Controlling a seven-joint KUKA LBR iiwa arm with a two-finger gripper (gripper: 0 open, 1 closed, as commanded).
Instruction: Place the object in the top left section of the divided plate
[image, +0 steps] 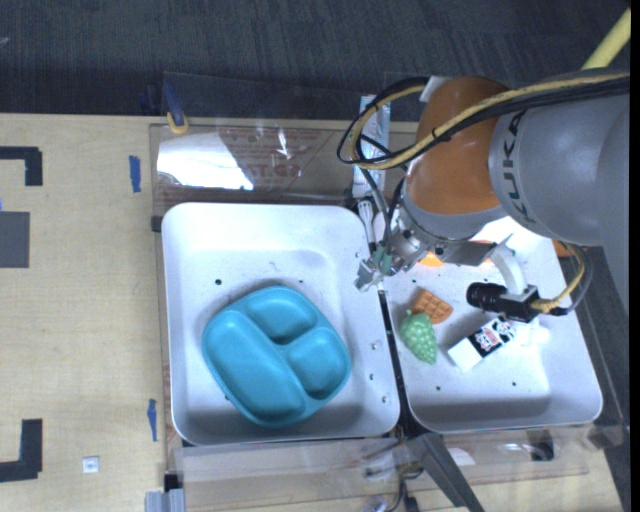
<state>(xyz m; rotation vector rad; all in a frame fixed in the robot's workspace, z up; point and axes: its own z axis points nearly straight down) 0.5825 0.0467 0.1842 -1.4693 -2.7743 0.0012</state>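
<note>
Two bins sit side by side. The left bin (190, 240) holds the blue plate (276, 352). The gripper (378, 264) hovers over the divider between them; I cannot tell how it is set. In the right bin (570, 395) lie grapes (421, 337), touching a waffle (432, 304), and a white box (478, 345).

Illumination is bright and even, from overhead. Strong glare appears on the clear panel (250, 160) at 11 o'clock and on the right bin (560, 400) floor near 3 o'clock, beneath the arm (530, 150). Soft shadows sit inside the left bin (190, 260) around the blue divided plate (275, 352). Focus is moderately soft throughout; fine details stay indistinct. The background at 12 o'clock is dark.
</note>
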